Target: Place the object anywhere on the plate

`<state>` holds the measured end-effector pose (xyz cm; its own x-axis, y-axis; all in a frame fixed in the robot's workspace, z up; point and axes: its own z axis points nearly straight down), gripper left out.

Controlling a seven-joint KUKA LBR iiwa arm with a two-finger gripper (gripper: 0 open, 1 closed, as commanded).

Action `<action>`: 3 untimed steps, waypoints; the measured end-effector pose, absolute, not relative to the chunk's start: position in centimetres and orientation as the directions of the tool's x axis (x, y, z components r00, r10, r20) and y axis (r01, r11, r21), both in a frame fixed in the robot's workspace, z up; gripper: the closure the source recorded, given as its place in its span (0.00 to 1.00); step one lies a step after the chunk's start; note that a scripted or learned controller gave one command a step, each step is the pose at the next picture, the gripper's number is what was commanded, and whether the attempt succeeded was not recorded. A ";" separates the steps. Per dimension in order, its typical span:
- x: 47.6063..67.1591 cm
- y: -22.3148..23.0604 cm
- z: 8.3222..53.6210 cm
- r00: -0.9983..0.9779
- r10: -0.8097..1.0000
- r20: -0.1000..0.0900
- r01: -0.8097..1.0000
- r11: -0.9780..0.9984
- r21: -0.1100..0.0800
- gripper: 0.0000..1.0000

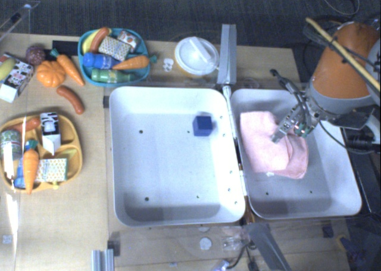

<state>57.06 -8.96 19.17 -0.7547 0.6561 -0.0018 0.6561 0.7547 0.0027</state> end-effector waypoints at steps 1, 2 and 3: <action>57.3 -8.8 22.5 -0.758 0.653 -0.004 0.653 0.758 0.004 1.00; 58.6 -3.5 21.7 -0.953 0.303 -0.006 0.303 0.953 0.003 1.00; 60.8 1.5 22.9 -1.000 0.001 -0.009 0.001 1.000 0.002 1.00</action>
<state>60.82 1.54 22.89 -1.0000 0.0012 -0.0094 0.0012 1.0000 0.0019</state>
